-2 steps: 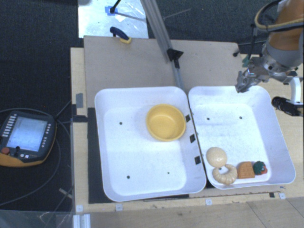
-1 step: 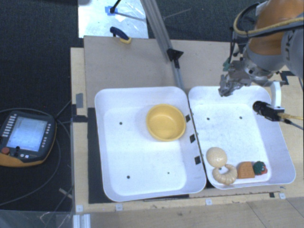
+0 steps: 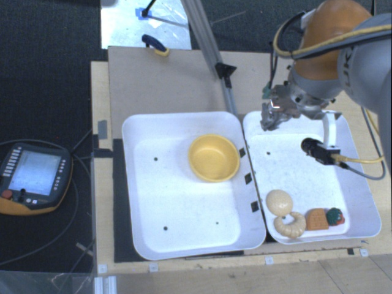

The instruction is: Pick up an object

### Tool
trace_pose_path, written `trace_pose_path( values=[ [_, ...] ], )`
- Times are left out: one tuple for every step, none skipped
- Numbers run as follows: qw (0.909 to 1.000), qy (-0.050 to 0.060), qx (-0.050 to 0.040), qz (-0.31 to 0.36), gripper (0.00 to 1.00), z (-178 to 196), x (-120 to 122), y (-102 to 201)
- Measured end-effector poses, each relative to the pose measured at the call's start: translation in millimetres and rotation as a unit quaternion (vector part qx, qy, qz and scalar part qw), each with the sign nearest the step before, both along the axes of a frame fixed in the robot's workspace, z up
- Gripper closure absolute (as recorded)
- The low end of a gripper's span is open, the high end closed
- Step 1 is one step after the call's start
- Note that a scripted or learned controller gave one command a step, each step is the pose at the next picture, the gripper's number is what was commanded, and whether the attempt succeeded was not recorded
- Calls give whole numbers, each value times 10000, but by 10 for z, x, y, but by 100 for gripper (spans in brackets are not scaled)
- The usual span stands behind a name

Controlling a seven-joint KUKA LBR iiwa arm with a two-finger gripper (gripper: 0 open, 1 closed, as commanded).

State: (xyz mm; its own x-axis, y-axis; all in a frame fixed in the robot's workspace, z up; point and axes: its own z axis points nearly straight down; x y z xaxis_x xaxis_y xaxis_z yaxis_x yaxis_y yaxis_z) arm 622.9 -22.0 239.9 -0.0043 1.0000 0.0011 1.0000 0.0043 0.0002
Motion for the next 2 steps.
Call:
trace_pose_path(
  values=[
    [10000,0,0,1,100,-66,-212,570],
    [10000,-1,1,-3,100,-45,-352,1041]
  ],
)
